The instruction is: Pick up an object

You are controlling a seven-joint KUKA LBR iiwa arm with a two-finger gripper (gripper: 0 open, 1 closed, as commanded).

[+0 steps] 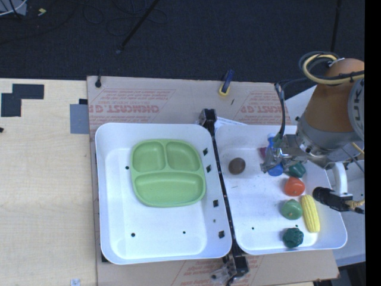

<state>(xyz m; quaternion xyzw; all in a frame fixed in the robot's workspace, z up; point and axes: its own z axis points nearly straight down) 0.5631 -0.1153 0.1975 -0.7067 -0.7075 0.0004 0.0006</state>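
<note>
Arm bent in from the right, gripper [272,159] low over the right bin [250,234] — grip state can't be told — brown ball [237,165] just beside, open floor leftward

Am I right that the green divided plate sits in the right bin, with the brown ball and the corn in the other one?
Not quite. The camera view shows the green divided plate in the left bin. The brown ball and the corn do lie in the other one, the right bin.
</note>
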